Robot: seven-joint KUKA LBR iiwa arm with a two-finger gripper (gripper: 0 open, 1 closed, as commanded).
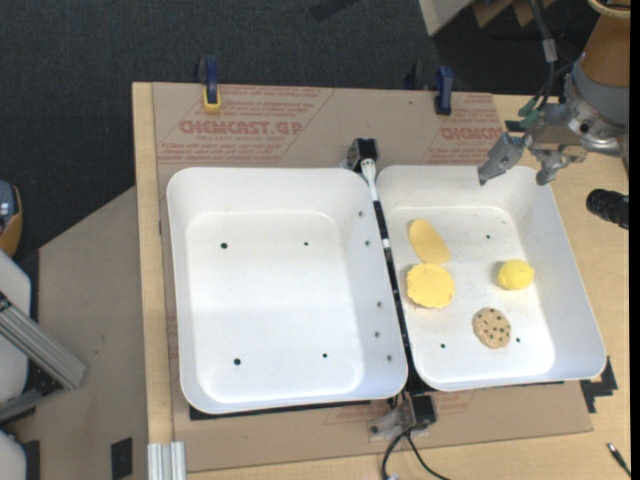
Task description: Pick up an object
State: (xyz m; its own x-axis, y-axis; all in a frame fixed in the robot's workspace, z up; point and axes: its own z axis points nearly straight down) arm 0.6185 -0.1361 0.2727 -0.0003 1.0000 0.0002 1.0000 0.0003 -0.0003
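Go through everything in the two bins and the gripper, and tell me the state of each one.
gripper: open, above the right bin's far rim, holding nothing
yellow oval piece: lying flat
yellow round piece: flat, touching the oval
yellow ball: resting alone
cookie: lying flat

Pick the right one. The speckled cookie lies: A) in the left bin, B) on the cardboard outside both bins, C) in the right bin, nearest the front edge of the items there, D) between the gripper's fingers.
C: the cookie rests on the right bin floor, below the yellow items.
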